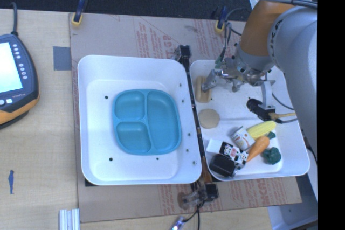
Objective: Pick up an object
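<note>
My gripper (222, 83) hangs low over the far left part of the right bin (294, 169), open with nothing between its fingers. Its left finger (209, 82) stands right beside a tan bread-like piece (201, 92) at the bin's left wall. A round tan cookie (209, 118) lies just nearer than the gripper. Toward the bin's near side lie a yellow corn cob (261, 128), an orange carrot (257, 147), a green broccoli piece (272, 155), a small white and orange item (241, 138), a black-and-white spotted carton (230, 151) and a black block (222, 165).
The left bin (91, 164) holds a blue divided plate (146, 120). An orange-edged handheld pendant (13, 78) lies on the bench at far left. The grey arm (291, 56) covers the right bin's far right corner.
</note>
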Robot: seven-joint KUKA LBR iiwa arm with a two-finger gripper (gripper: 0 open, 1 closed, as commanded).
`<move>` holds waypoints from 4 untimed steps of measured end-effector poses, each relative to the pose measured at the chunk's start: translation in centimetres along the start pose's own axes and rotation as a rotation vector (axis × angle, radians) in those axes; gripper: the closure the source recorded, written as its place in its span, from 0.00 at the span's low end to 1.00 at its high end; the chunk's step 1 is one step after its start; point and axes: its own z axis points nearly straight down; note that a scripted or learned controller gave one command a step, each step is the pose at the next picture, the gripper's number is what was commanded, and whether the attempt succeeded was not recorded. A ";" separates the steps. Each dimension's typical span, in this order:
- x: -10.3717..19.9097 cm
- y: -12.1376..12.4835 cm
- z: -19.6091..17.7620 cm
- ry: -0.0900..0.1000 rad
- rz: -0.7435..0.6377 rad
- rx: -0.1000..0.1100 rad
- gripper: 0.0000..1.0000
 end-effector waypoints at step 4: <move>5.3 -2.2 -9.7 0.002 0.002 -0.011 0.00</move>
